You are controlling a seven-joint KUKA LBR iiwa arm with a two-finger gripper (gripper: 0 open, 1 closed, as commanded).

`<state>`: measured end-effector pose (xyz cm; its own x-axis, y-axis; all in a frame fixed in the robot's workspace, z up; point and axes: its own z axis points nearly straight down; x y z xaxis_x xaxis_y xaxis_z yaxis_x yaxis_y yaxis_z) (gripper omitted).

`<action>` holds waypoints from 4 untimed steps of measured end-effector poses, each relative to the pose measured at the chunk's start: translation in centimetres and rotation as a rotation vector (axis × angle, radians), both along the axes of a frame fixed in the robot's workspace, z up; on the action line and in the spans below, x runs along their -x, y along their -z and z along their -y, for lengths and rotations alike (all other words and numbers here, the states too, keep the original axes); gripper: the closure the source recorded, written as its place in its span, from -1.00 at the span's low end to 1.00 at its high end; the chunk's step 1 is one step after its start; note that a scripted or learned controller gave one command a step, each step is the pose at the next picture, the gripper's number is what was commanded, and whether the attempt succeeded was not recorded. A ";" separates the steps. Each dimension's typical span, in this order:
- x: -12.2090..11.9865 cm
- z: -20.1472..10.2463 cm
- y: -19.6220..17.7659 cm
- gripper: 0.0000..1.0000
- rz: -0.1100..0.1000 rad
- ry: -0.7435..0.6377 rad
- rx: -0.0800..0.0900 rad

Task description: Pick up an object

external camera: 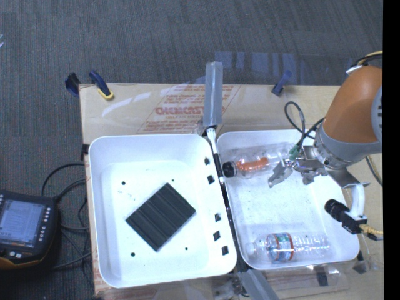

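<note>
On the plywood surface (125, 108) behind the two bins lies a clear sheet (187, 108) printed in red; the lettering is too faint and slanted for me to read. A handheld pendant (24, 227) rests on the carpet at the far left with its screen lit, though nothing on it is legible from here. In the right bin (294, 220) lie two clear plastic bottles. One bottle (253, 165) rests on its side near the bin's back wall, dark cap pointing toward the divider between the bins, with an orange-red band showing through its transparent body. The other bottle (290, 245) lies along the front wall, crinkled and see-through, wrapped in a label with blue, green and red patches whose words are too small to make out. The gripper (292, 171) hangs low over the back of the right bin, just beside the bottom end of the orange-banded bottle; its jaws look spread apart, with nothing between them, and the bottle is not held. The grey arm with its orange band (356, 108) comes in from the right. In the left bin (156, 211) a dark ribbed square pad (160, 215) lies flat, turned on a diagonal. Blue clamps (100, 85) grip the board's back edge.
</note>
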<state>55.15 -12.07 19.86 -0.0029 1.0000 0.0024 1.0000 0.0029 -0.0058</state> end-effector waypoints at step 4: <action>-8.4 1.9 9.1 -1.00 0.001 -0.606 -0.002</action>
